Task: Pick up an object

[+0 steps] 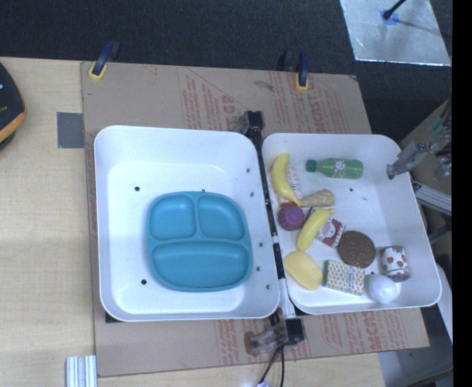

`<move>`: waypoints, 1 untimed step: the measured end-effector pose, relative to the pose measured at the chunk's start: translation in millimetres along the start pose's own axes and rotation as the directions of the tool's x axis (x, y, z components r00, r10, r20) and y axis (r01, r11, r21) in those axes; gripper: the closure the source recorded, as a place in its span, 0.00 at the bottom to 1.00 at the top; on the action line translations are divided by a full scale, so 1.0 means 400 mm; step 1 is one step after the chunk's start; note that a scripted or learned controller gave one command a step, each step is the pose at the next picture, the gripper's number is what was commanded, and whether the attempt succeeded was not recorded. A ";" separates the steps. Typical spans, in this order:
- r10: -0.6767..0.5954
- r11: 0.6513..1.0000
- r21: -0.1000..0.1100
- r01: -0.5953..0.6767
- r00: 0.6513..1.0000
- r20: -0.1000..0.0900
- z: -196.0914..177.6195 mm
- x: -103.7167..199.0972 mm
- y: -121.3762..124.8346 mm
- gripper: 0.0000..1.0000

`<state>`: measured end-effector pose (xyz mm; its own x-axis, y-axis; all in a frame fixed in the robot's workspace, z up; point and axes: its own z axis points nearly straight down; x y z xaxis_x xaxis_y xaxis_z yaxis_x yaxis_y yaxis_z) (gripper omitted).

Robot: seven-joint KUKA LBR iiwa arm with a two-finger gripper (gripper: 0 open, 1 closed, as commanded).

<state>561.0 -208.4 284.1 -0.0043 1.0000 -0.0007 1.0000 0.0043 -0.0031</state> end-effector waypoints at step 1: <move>-0.009 1.000 0.010 0.009 1.000 -0.005 0.351 0.189 0.124 0.00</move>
<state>609.7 -132.8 143.5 -0.0132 0.9999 0.0048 0.9998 0.0133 -0.0129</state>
